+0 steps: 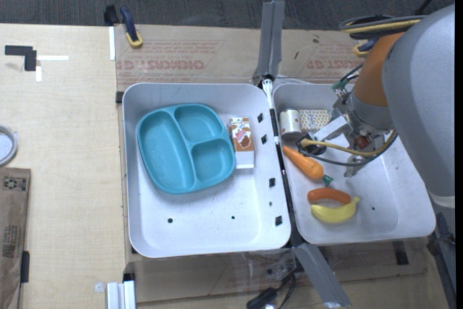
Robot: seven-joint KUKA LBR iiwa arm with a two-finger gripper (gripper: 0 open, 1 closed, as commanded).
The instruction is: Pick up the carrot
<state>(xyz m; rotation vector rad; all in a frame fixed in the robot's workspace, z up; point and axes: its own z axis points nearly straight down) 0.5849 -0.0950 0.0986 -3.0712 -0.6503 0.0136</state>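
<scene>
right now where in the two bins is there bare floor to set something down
Left bin: the whole front strip below the blue plate and the small carton is bare. Right bin: only the front right corner, right of the banana. Its left side is crowded: can, carrot, sausage, and the hand.

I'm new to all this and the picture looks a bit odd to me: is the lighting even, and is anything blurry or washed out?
In the camera view the light is soft and even; the white bins look bright, nearly washed out, with faint shadows. The big grey arm, close to the lens, looks soft and oversized; the carrot and blue plate stay sharp.
</scene>
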